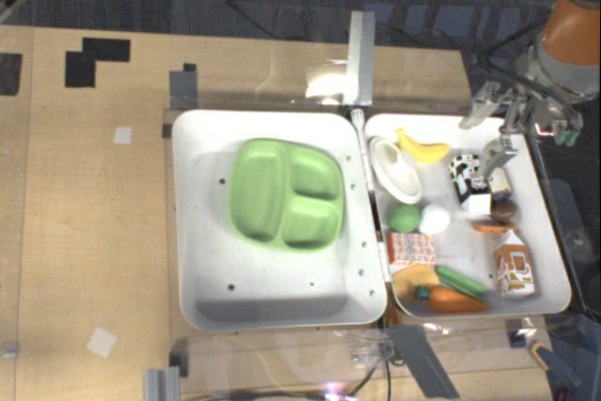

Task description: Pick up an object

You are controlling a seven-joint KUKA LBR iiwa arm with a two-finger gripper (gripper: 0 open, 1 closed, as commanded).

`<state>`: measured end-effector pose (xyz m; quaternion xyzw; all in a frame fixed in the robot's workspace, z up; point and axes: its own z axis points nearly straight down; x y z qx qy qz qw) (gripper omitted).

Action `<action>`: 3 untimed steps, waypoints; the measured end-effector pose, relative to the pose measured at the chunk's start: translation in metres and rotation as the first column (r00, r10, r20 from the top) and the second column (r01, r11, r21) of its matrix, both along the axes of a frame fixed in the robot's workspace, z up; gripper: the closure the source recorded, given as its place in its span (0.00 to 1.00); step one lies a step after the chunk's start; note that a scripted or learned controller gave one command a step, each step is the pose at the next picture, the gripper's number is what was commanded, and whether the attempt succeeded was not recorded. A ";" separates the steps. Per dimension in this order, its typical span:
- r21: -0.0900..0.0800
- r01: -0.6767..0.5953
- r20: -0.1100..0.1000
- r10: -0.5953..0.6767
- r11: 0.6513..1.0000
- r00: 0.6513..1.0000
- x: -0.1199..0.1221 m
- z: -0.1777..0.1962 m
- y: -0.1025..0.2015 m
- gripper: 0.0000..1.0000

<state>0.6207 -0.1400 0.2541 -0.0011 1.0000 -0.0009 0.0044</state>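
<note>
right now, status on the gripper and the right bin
Gripper low over right bin's far corner, nothing seen held. Black-and-white toy just beside it. Banana, bowl crowd close.

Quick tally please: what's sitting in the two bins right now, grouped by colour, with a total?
Green: 3, the divided tray in the left bin, a ball, a cucumber
White: 2, a bowl, a ball
Yellow: 1, a banana
Orange: 1, a carrot
Brown and white: 1, a carton
Red and white: 1, a packet
Black and white: 1, a small toy
Total: 10 clearly told apart; several smaller pieces are too unclear to count.

Open floor around green tray [285, 192]; right bin [554, 269] crowded throughout.
</note>
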 end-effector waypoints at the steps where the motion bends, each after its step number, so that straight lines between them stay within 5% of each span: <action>1: 0.002 0.143 0.007 -0.143 0.990 0.990 -0.010 -0.154 0.010 0.00; 2: 0.003 0.232 0.008 -0.232 0.973 0.973 -0.026 -0.163 0.049 0.00; 3: 0.007 0.436 0.008 -0.436 0.900 0.900 -0.063 -0.163 0.016 0.00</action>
